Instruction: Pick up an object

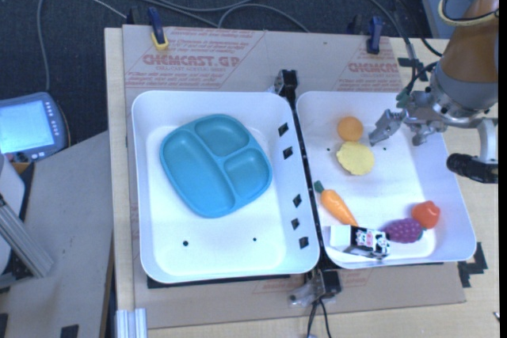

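yellow toy (356, 158) lies mid-bin, gripper (386, 127) just beside.

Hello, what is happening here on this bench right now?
A grey robot arm reaches in from the right, and its hand hovers over the right bin, near an orange ball and a yellow piece. It holds nothing. A toy carrot, purple grapes and a red piece lie nearer the front. The left bin holds a blue divided plate.

bare bin floor (400, 178) below the claw (402, 125), orange ball (349, 128) and yellow piece (356, 158) crowding its left
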`<state>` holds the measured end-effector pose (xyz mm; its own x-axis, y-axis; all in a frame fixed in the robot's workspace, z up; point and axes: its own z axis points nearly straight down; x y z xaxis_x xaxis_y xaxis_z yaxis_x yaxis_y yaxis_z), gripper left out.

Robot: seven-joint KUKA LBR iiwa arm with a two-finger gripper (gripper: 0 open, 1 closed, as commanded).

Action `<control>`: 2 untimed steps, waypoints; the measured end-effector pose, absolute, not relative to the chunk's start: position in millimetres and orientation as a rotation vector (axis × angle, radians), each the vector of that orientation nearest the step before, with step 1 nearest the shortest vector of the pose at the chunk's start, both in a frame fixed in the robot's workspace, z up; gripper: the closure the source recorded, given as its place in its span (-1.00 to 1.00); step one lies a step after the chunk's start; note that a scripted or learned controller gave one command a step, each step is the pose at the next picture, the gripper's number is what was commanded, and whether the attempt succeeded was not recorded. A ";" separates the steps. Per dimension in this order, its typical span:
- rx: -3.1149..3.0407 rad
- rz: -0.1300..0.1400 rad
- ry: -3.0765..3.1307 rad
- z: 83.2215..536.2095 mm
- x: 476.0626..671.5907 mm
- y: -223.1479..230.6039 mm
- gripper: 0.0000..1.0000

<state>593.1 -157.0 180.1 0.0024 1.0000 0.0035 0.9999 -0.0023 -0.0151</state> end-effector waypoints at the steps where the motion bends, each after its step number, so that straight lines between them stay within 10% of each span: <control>1: -2.220 0.000 -2.221 187.9 596.5 -156.7 -1.00; 2: -2.218 0.004 -2.217 131.2 587.6 -160.9 -1.00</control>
